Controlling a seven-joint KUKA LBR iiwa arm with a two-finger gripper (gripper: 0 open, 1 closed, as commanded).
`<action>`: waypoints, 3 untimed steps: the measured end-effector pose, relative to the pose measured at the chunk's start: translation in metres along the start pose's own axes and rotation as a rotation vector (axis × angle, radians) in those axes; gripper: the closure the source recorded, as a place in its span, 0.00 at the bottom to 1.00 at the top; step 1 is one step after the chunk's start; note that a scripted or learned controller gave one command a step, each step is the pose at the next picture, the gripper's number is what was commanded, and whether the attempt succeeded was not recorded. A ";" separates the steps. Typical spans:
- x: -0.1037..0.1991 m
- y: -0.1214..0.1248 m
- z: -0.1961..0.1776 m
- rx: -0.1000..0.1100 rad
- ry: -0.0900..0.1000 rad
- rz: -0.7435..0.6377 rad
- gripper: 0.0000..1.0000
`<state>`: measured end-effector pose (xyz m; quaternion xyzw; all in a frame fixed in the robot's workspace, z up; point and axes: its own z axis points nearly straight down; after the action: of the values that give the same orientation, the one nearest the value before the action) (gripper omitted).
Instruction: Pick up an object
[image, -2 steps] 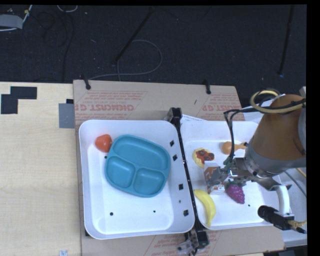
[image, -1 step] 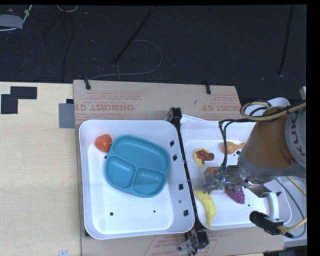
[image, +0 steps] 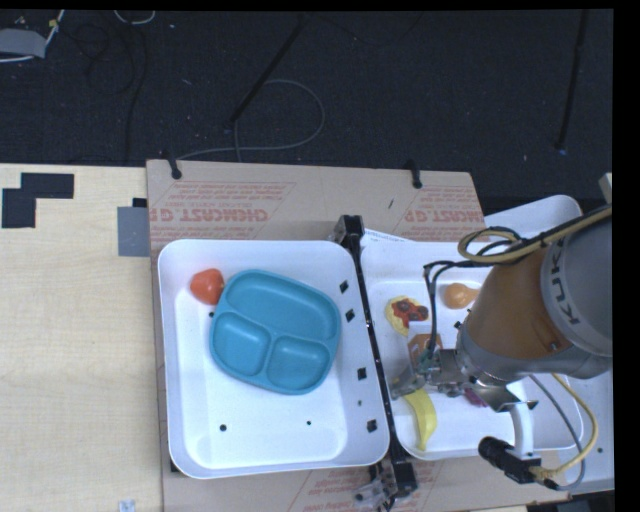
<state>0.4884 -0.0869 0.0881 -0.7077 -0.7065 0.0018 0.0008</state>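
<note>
Your hand (image: 425, 372) hangs over the banana (image: 424, 417) just below it; whether it's wide or narrow, I cannot tell. Banana likely light, smooth; take it mid-body.

Illumination is even and moderately bright, overhead in origin. The two white bins (image: 190, 400) reflect strongly; the right bin (image: 540, 215) is near overexposure toward 3 o'clock. The dark floor (image: 300, 70) at 12 o'clock is underexposed, with little detail. Shadows are soft and short. Overall focus is slightly soft; small items at 4 o'clock lack fine detail.
</note>
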 end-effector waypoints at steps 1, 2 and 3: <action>-0.002 0.001 -0.013 -0.001 0.000 0.007 1.00; -0.001 0.011 -0.064 -0.005 0.002 -0.002 1.00; -0.002 0.012 -0.117 -0.006 0.002 -0.003 1.00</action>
<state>0.5008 -0.0884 0.2048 -0.7068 -0.7074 -0.0007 -0.0007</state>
